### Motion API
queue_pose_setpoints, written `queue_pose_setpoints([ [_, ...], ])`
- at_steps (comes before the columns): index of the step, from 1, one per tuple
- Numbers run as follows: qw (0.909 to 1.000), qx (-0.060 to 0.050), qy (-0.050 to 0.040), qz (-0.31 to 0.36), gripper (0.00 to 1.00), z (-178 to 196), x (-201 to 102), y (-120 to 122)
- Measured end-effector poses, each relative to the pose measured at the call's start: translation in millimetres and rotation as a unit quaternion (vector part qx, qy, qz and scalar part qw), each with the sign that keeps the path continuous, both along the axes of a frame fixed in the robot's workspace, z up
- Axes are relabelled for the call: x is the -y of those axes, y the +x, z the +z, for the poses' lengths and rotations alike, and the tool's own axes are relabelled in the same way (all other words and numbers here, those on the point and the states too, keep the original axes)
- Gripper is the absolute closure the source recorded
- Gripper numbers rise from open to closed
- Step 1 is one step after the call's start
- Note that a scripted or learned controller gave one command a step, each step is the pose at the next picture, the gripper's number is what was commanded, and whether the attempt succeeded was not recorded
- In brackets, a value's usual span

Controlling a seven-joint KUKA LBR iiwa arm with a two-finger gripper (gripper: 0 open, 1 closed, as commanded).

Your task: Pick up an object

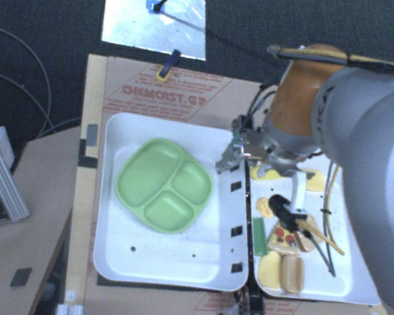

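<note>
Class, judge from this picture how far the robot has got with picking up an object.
Nothing looks lifted yet. The arm hangs over the right bin, where the toy food lies on the floor. The green plate sits untouched in the left bin. Grasping and lifting remain.

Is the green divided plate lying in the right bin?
No, the green divided plate lies in the left bin, alone.

A bulky grey arm [373,133] bears an orange band [297,94], with thin black cables beside it.
</note>
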State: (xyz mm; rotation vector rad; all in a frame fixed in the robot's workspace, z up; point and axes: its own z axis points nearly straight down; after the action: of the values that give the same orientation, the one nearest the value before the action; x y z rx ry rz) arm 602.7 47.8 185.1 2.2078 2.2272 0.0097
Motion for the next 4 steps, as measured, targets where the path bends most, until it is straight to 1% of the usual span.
queue_pose_setpoints([
  [1, 1.0000, 0.001, 0.0009, 0.000, 0.00, 1, -65, 69],
  [2, 1.0000, -0.005, -0.0021, -0.005, 0.00, -92, -68, 0],
  [3, 1.0000, 0.002, 0.0028, 0.001, 0.00, -39, -161, 53],
  [4, 1.0000, -0.003, 0.0010, -0.005, 0.00, -100, -95, 68],
])
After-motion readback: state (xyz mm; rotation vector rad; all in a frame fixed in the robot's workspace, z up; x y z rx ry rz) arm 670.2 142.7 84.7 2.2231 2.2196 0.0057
